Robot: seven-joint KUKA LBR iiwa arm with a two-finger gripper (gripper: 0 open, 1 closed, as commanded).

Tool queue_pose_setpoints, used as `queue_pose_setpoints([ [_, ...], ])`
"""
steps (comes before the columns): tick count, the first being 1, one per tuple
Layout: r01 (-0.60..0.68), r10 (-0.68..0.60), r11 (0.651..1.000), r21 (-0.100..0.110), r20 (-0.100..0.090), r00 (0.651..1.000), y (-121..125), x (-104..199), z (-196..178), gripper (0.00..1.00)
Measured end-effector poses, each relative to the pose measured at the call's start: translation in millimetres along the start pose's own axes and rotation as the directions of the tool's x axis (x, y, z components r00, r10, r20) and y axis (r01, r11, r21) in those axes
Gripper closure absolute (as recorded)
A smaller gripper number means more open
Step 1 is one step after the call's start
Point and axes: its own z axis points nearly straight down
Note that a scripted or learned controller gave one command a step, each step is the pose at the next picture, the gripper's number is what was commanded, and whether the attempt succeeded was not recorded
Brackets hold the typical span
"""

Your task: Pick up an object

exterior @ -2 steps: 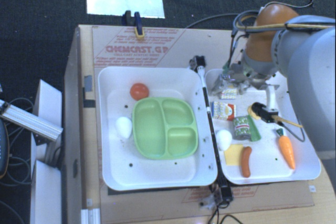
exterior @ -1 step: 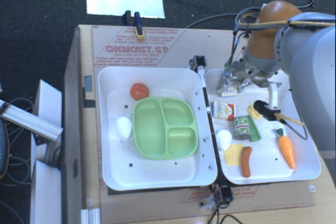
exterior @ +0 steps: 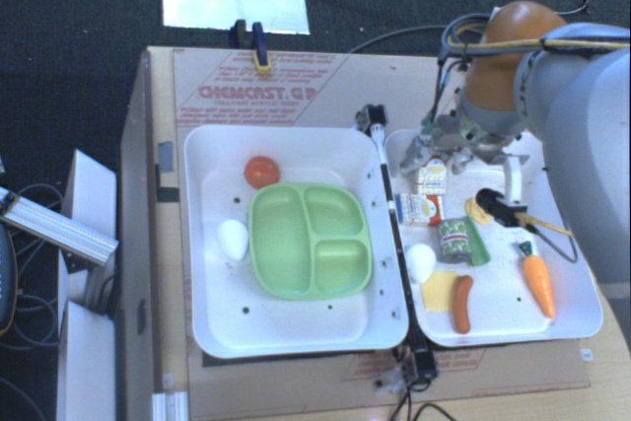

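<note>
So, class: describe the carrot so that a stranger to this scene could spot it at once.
Find the right-hand white bin, the one the grey arm reaches over. Look near its right wall, toward the front: the carrot lies there, orange and tapered with a green top. The sausage nearby is redder, blunt at both ends and has no green.

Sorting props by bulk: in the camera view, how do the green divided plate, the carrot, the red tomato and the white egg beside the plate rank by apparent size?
1. green divided plate
2. carrot
3. and 4. red tomato and white egg look alike; I won't rank them.
</note>
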Motion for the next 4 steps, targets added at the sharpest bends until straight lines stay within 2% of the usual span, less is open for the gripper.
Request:
queue_pose_setpoints([
  [1, 0.001, -0.001, 1.000, -0.003, 0.000, 1.000, 1, 0, -11, 1.00],
  [2, 0.000, 0.000, 1.000, -0.005, -0.001, 1.000, 1, 39, -106, 1.00],
  [3, -0.005, 0.005, 1.000, 0.000, -0.001, 1.000, -144, 53, -144, 1.00],
  [4, -0.003, 0.003, 1.000, 0.001, -0.002, 1.000, -164, 67, -159, 1.00],
])
